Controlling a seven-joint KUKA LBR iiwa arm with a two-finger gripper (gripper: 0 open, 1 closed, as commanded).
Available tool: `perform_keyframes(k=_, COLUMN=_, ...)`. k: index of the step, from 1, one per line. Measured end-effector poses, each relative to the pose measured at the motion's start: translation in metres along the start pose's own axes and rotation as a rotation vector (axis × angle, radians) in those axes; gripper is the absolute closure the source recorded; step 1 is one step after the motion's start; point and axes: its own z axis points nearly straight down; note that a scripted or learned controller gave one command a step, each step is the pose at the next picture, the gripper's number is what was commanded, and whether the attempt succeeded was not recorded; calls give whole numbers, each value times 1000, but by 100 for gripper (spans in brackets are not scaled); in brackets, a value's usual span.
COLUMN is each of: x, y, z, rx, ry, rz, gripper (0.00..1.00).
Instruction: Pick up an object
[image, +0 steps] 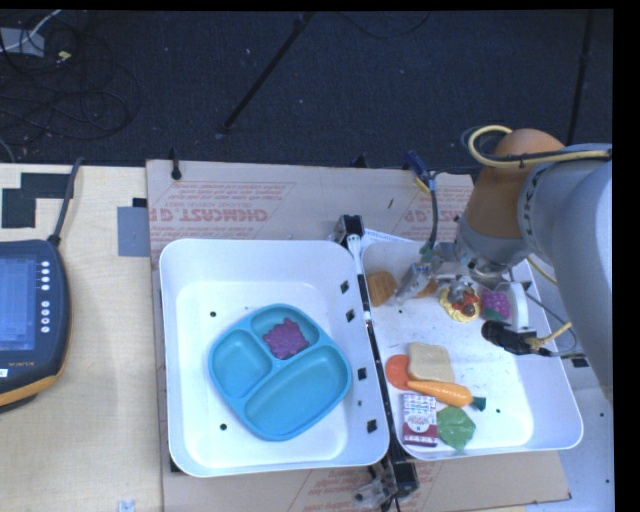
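Observation:
My gripper (420, 279) hangs low over the back left part of the right bin (553, 418), reaching in from the right. A brown round toy (380, 288) lies just to its left. A yellow and red toy (462, 303) and a purple one (497, 302) lie just to its right, under the wrist. Nothing shows as held in the gripper. Nearer the front lie a bread slice (430, 359), an orange carrot (438, 391), a red slice (397, 371), a red sauce packet (419, 418) and a green leaf (457, 428).
The left bin (190, 300) bears a blue divided plate (290, 396) with a purple piece (286, 338) in its back compartment. A black divider (362, 330) runs between the bins. A control pendant (25, 310) lies on the bench at far left.

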Motion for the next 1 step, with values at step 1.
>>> perform_keyframes(k=1, x=32, y=0, z=9, rx=-1, ry=-8, rz=5, gripper=0)
